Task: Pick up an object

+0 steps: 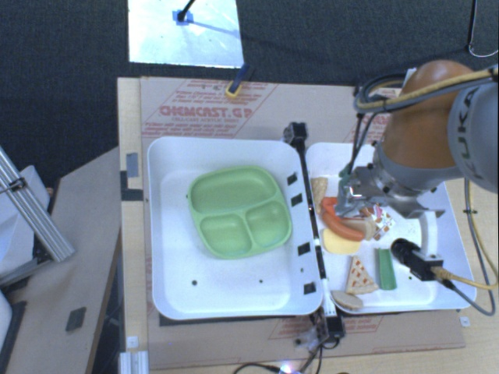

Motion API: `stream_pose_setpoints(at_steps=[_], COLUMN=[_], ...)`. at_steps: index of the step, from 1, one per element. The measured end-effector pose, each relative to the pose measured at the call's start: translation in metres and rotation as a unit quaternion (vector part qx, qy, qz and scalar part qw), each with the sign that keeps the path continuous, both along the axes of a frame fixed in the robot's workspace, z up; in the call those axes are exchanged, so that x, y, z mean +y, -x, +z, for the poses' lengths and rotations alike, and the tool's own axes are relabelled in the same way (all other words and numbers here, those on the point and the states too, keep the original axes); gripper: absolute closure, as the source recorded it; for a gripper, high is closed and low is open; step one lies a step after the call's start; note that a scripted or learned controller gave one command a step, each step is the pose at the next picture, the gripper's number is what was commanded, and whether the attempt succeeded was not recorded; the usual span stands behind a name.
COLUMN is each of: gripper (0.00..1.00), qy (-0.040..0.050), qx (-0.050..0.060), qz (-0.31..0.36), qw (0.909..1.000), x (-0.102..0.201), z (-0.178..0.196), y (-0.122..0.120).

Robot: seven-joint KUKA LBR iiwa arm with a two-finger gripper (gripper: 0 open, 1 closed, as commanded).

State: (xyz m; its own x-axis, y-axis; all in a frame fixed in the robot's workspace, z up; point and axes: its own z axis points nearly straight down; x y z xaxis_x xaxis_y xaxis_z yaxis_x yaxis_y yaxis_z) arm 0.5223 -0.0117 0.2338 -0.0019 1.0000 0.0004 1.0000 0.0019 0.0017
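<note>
1. The green divided tray (238, 213) lies alone in the left bin (168, 279): rigid plastic, probably light, wide and flat, so only its rim offers a grip.
2. In the right bin (448, 291), the toy foods cluster by the divider: an orange-red sausage shape (343, 223) on a yellow disc (340, 244), with a pizza slice (360, 277) and a green stick (385, 269) nearer the front. They look small, light, smooth, likely slippery; take the sausage across its middle.
3. The gripper (357, 195) hangs just over the sausage; I cannot tell its state.
</note>
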Motion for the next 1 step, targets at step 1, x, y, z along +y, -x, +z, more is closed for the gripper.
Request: stream_pose_setpoints(at_steps=[1], gripper=[1.0], qy=[0.0001], qx=[0.0], qz=[-0.001], qw=[1.0], x=[0.0035], z=[-0.0158], y=[0.0047])
